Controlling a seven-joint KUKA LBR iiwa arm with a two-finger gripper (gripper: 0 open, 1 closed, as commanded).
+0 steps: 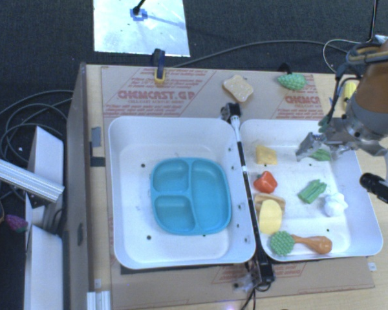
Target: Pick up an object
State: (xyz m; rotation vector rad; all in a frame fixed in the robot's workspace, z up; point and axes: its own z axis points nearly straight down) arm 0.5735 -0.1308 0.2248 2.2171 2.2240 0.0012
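Observation:
The right bin (368,234) holds several toy foods: a yellow wedge (266,154), a red pepper (266,182), a green ridged piece (312,190), a white lump (335,204), a yellow oblong piece (270,217) and a green ball on an orange handle (291,243). My gripper (315,146) hangs low over the bin's far part, right of the yellow wedge. A small green piece (323,154) lies just beneath it, partly hidden. I cannot see whether anything is held.
The left bin (126,173) holds a blue divided plate (191,194). On the cardboard behind the bins lie a toast slice (238,88) and a green knobbly toy (291,81). A yellow-and-blue clamp (159,66) stands at the far edge. Cables run past the bench's left.

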